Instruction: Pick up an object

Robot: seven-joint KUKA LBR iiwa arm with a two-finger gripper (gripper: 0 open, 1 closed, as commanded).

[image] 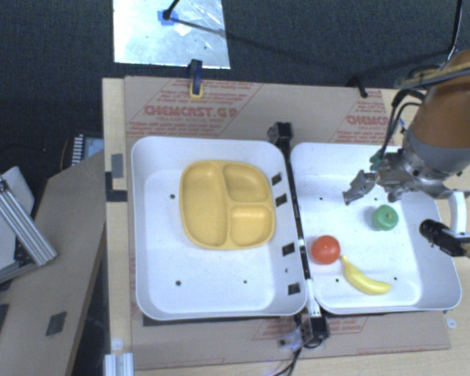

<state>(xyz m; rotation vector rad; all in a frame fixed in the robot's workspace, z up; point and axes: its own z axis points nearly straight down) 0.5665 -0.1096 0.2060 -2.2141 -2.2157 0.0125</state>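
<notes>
1. Dark carpet-like floor surrounds the bench, whose top is covered with brown cardboard printed in red letters; a shiny silver sheet lies on the floor beyond the bench's far edge, with a thin black rod touching a blue mark on it.
2. Two shallow white bins sit side by side on the cardboard, touching along a black seam with clips that runs between them.
3. Left bin: it holds a yellow divided plate with three compartments, lying flat near the bin's middle, apart from the walls.
4. Right bin: it holds three toy foods. A green round object lies toward the right side of the bin floor. A red tomato-like ball rests close to the left wall by the seam. A yellow banana lies just beside the tomato, toward the near edge, and its upper tip nearly touches the ball.
5. From the right the grey arm with its orange band reaches over the right bin. Its hand is above the bin floor, to the left of the green object and a little farther back, apart from it.
6. The two fingers look spread, with a gap between them and nothing in that gap; none of the three foods is touched.
7. A black part with a white bracket projects over the bin's right wall, near the green object.
8. A yellow clamp sits at the bench's far edge, and silver metal rails lean at the far left.
</notes>
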